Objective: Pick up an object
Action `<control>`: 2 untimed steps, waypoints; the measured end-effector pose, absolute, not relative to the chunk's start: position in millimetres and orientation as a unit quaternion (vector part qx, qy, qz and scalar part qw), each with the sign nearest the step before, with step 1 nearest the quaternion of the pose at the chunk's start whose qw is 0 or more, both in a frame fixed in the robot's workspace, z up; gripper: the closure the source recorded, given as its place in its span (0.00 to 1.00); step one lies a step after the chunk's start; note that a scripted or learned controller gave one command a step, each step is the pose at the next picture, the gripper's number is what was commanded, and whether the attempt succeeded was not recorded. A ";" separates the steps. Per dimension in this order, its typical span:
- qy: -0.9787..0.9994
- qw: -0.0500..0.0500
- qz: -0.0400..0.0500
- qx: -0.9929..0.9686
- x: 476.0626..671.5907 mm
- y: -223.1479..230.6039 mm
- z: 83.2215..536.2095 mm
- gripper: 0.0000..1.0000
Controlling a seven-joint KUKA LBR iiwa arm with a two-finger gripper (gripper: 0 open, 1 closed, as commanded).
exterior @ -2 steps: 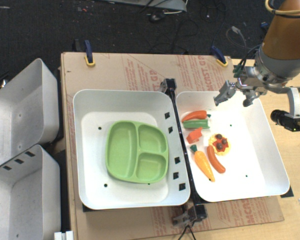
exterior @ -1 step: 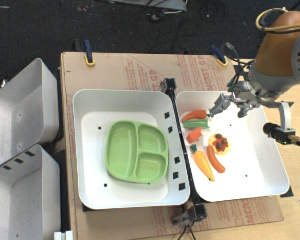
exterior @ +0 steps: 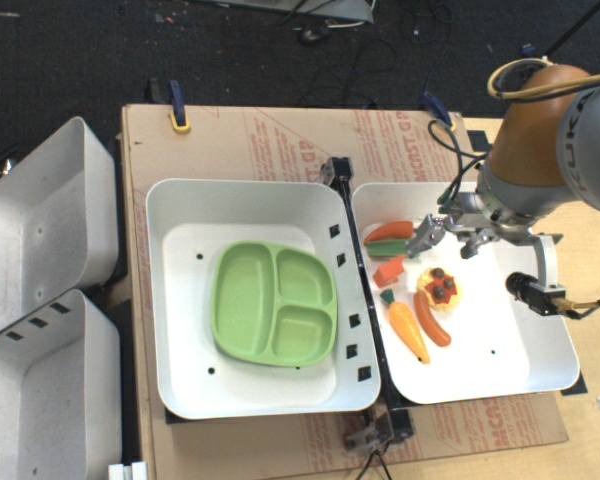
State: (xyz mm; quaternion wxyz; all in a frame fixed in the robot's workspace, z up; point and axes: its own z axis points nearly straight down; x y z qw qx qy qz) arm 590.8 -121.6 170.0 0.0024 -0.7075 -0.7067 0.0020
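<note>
Toy food heaped on the left side of the right white bin [exterior: 540, 368]

The orange plastic carrot [exterior: 407, 330] touches the red sausage [exterior: 432, 317]; the tool [exterior: 448, 230] hangs above them, apparently spread apart and holding nothing, so a descent could snag two pieces or slip

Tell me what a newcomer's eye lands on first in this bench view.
The green divided plate stands out, lying alone in the left bin. Next comes the cluster of toy food in the right bin: an orange carrot, a sausage and a small tart, with the gripper hovering just above them.
</note>
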 end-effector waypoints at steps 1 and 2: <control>-0.707 0.000 -0.001 -0.708 592.3 -116.0 128.6 0.00; -0.707 -0.003 -0.004 -0.707 594.7 -115.5 142.9 1.00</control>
